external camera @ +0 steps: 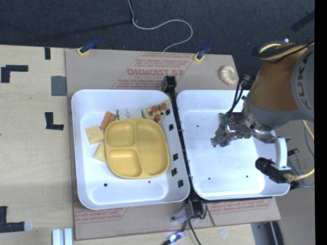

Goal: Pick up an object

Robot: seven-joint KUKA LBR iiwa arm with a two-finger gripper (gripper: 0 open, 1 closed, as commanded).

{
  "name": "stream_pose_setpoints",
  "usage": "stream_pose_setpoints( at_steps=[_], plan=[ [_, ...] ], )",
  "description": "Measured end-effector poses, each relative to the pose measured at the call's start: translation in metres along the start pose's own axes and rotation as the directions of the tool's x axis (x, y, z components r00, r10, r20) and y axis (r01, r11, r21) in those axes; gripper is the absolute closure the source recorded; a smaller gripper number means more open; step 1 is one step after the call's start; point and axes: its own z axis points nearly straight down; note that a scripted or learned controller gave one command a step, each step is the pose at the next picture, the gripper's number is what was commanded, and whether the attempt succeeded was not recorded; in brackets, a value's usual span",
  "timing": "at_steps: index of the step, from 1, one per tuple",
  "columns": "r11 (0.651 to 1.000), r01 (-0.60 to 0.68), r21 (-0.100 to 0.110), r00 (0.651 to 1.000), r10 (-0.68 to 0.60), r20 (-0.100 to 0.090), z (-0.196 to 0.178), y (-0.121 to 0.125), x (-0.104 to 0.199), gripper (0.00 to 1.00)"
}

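Cardboard covers the surface under two white bins. Over the right bin (204, 188) hangs the tool (223, 136), its grip unreadable from here. Objects lie in the left bin (82, 188): a yellow divided plate (137, 148) among them. Reaching there comes next, I judge.
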Motion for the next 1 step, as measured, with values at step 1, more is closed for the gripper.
stream_pose_setpoints(
  at_steps=[1],
  plan=[
    [1.0,0.0,0.0,1.0,0.0,0.001,0.0096,-0.0021,-0.0003,1.0]
  ],
)
